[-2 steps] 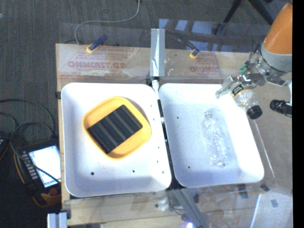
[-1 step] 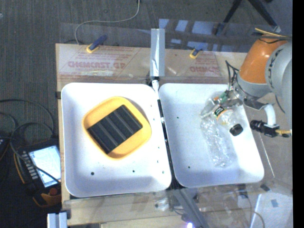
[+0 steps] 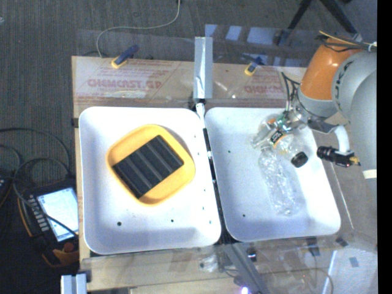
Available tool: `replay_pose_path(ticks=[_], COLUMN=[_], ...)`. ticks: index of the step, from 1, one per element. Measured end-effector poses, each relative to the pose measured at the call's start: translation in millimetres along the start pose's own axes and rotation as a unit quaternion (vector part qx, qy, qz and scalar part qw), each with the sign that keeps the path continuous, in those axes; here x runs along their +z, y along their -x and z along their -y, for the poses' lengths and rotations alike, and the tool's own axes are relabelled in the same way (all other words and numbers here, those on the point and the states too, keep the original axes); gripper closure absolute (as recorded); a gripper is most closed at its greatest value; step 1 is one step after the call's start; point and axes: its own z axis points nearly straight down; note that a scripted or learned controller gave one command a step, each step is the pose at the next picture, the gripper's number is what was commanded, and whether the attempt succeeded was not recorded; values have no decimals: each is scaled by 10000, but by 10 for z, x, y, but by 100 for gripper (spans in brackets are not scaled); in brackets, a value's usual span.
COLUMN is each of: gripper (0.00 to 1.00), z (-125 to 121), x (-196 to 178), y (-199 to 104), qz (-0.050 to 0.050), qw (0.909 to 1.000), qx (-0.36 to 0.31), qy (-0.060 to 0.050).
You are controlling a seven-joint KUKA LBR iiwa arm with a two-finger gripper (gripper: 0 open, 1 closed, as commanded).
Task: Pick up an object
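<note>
A clear plastic bottle (image 3: 279,179) lies lengthwise in the right bin (image 3: 239,192), toward its right side. My gripper (image 3: 273,135) hangs over the far part of that bin, right at the bottle's upper end. The bottle's transparency blurs where it ends and the gripper begins, so contact is unclear. In the left bin (image 3: 98,225) rests a yellow rounded object with a black ribbed top (image 3: 150,163), far from the gripper.
The grey arm with its orange band (image 3: 321,75) comes in over the right bin's far right corner. A raised divider (image 3: 210,164) separates the two bins. Clamps and a metal post (image 3: 201,66) stand on the board behind them.
</note>
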Motion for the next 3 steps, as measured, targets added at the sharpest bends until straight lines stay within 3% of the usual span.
replay_pose_path(ticks=[1, 2, 3], gripper=[100, 100, 100], z=[-3, 306, -315], x=[-96, -591, -1081], y=[0, -8, -731], qz=[6, -4, -17], qw=[10000, 9998, 10000], qx=[-1, -199, 97], qy=[4, 5, 10])
